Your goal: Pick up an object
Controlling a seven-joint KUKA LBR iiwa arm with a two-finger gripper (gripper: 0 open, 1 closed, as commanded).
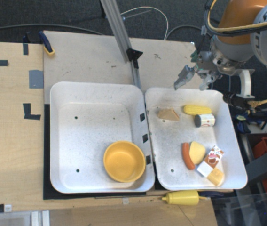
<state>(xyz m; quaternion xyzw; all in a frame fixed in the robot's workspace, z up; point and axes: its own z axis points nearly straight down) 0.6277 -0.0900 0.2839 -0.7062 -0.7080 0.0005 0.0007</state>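
On the worktop, the left bin (60, 126) holds a yellow bowl (123, 161). The right bin (234, 159) carries a tan wedge (168, 114), a corn cob (197, 109), a small can (204, 120) and a tight cluster of toys (202, 160) near its front. A descent into that cluster likely nudges pieces apart instead of gripping one. The claw (195, 79) hangs above the right bin's far rim, fingers apart with nothing between them, the arm slanting in from the right.

Yellow bottle (184, 197) below bins (96, 91)
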